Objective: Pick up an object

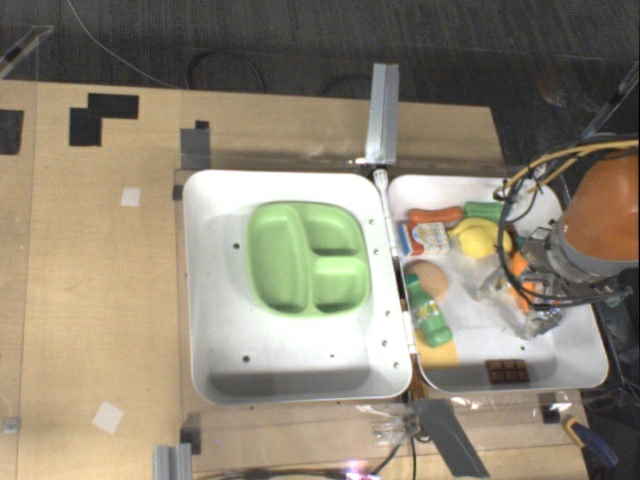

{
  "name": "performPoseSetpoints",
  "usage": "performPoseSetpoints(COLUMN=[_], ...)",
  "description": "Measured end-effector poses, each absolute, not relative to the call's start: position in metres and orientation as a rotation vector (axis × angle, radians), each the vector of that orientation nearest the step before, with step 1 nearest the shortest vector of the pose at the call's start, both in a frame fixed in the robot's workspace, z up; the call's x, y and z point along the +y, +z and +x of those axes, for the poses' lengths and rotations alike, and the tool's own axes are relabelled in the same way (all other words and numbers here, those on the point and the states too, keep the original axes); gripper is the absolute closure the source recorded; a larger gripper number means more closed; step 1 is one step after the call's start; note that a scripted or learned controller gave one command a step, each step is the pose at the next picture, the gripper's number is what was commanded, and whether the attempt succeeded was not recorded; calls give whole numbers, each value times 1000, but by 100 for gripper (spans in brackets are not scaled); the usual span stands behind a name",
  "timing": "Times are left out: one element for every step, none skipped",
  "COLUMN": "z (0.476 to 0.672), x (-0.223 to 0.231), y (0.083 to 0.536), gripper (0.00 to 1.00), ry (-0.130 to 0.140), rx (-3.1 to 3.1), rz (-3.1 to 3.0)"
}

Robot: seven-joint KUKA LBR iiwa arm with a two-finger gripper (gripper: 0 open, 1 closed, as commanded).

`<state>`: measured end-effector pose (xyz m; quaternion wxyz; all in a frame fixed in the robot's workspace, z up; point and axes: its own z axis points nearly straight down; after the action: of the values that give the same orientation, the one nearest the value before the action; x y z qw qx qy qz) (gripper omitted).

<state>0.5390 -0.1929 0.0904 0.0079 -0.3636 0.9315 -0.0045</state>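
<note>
Green tray (305,258) sits in the left bin (215,368). In the right bin (580,363) we see a lemon (476,238), green bottle (428,318) & choc bar (507,371). Gripper (530,313) hangs over right bin, can't tell its grip

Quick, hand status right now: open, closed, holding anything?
Hand: cannot be told; it is low over the right bin, beside the lemon.

Grey arm (600,218) reaching in from right, orange-banded wrist, gripper (540,318) pointing down
</note>
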Motion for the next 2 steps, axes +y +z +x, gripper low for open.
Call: performPoseSetpoints(z=[515,603], x=[-144,-139], y=[91,89], gripper=[0,0], ry=[-17,-8], rx=[2839,2963], rz=[-1302,-996])
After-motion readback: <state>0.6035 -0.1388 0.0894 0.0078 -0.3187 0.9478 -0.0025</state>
